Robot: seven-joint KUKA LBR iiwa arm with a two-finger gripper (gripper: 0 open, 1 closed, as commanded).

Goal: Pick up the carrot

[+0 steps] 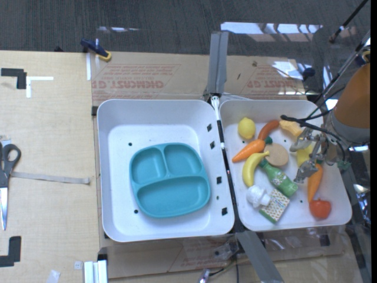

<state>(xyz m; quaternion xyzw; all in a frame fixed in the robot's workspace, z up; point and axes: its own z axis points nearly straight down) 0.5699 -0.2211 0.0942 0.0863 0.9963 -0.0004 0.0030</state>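
An orange carrot (248,150) with a green stem end lies tilted in the left half of the right bin (341,181), between a lemon and a banana. A second orange carrot-shaped piece (315,183) lies near that bin's right wall. My gripper (305,155) hangs over the right half of the bin, just above the top end of this second piece and well to the right of the first carrot. Its two metal fingers (307,171) stand apart, open, and hold nothing. A small yellow item (303,152) lies underneath them.
The right bin also holds a lemon (246,127), a banana (252,167), a round tan piece (277,155), a green bottle (280,181), a cheese wedge (290,127) and a red pepper (320,209). A blue divided plate (171,181) sits in the left bin (109,158). Scissors (6,175) lie far left.
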